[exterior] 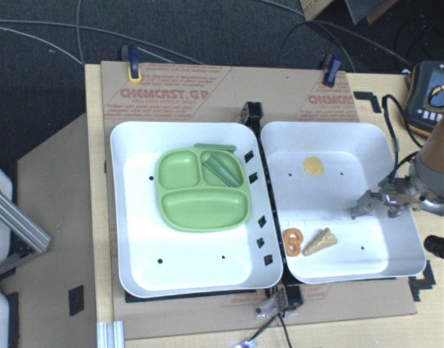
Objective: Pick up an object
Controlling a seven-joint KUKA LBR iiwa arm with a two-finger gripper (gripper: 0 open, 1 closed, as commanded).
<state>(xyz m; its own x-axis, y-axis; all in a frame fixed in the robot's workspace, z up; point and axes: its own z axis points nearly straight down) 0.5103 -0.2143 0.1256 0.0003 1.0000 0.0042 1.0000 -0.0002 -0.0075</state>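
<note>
Pretzel (pixel 292 241), cone (pixel 318 241), yellow disc (pixel 313 167) in right bin (pixel 396 263); green tray (pixel 202 189) in left bin (pixel 135 267).

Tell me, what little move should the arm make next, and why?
Probably slide the pincer toward the tan cone-shaped piece and lower over it. The pincer sits at the right bin's right side with nothing visibly in it, and that piece, beside the orange pretzel, looks the closest thing to grab.
</note>
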